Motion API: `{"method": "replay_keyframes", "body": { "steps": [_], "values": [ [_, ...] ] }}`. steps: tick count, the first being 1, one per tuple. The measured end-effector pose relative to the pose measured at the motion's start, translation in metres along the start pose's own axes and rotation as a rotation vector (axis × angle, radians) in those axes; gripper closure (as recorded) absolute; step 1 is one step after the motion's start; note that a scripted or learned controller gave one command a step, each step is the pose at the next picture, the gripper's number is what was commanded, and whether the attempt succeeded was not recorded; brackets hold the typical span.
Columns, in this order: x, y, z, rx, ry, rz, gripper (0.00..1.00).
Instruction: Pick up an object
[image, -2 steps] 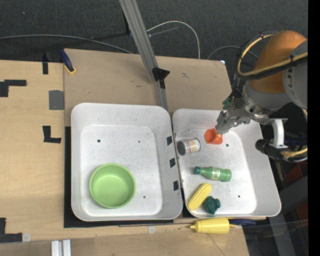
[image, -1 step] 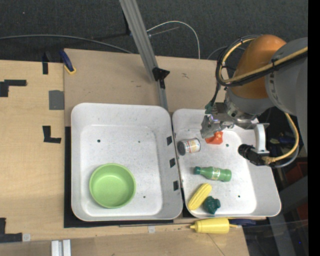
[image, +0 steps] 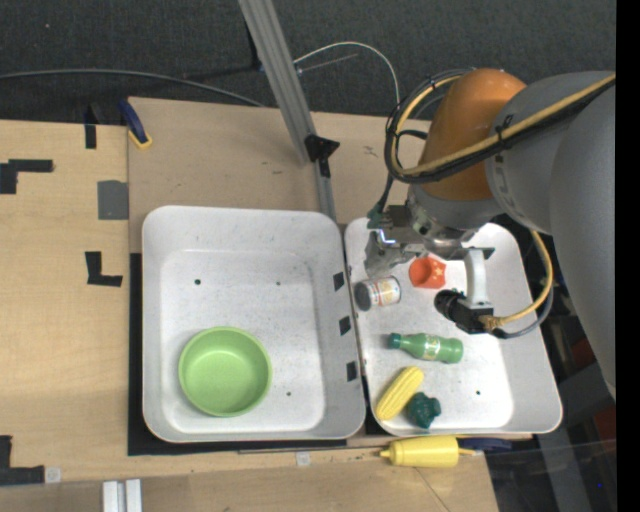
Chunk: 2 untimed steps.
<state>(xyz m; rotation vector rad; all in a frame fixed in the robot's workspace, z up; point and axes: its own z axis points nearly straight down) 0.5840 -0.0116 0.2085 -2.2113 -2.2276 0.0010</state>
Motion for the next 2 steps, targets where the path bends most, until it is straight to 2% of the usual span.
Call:
{"method": "replay_keyframes", "body": {
  "steps": [2],
  "values": [
    [0.113, -0.025, -0.027, 0.000, 0.000, -0.001, 1.00]
  ]
}}
